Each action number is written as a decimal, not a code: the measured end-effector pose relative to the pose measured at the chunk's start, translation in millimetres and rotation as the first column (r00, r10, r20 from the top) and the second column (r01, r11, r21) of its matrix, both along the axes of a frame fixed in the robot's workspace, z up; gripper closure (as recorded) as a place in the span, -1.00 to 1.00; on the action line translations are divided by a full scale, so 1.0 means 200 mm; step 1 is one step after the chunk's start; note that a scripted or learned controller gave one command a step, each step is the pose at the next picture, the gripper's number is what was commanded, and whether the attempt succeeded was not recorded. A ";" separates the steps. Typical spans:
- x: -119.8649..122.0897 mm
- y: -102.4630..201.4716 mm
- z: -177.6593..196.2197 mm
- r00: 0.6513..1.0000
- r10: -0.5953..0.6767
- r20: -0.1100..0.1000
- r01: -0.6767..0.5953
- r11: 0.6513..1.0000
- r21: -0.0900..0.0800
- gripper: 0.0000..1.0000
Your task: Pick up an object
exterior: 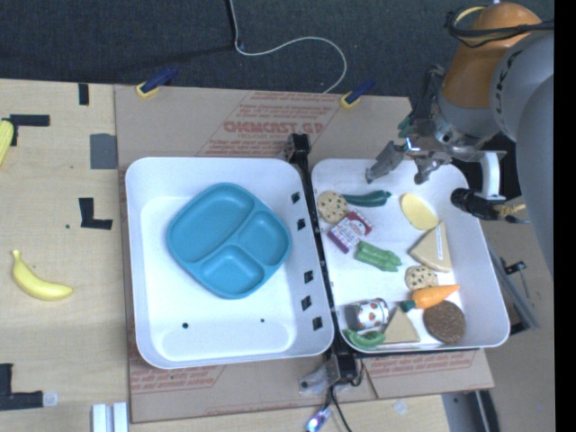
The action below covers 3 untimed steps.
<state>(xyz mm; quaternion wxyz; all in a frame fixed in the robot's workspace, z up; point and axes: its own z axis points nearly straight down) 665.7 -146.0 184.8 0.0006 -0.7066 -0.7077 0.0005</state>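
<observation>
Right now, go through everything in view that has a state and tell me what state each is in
gripper: jaws spread open, holding nothing, above the right bin's top edge
blue tray: upright, compartments bare, in the left bin
carrot: lying flat in the right bin
banana: lying on the bench, outside both bins

Evenly and brightly lit from overhead, without harsh glare. Soft, short shadows under the yellow plastic banana (38,279) and inside the shallow white left bin (144,241). Slightly soft throughout, grainy over the dark carpet (108,16).
</observation>
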 end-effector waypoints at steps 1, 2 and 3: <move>-0.23 0.28 0.00 1.000 0.003 -0.003 -0.003 1.000 0.001 -1.00; -0.40 0.26 -0.52 1.000 -0.001 -0.002 0.001 1.000 -0.001 -1.00; -0.39 0.27 -0.45 1.000 0.001 0.000 -0.001 1.000 -0.001 1.00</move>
